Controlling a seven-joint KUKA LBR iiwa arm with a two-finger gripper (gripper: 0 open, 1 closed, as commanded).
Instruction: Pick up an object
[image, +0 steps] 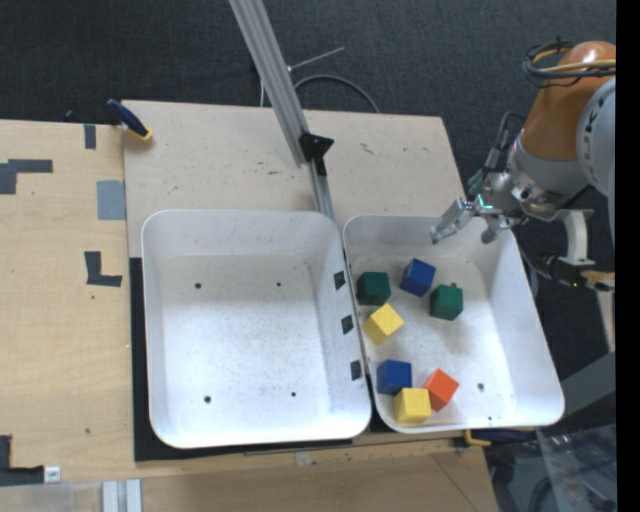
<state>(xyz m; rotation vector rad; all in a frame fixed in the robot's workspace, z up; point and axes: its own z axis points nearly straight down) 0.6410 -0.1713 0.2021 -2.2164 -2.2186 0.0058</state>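
Two-finger gripper (468, 226) hangs over the far right corner of the right white bin (528, 330), fingers spread, nothing between them. In that bin: dark green block (373, 288) and blue cube (418, 276) toward the far side, second dark green block (446, 301) beside them, yellow cube (384, 322) by the left wall. Near edge: blue cube (394, 375), orange cube (441, 386), yellow cube (412, 404). Left white bin (160, 300) sits alongside on the desk (60, 300).
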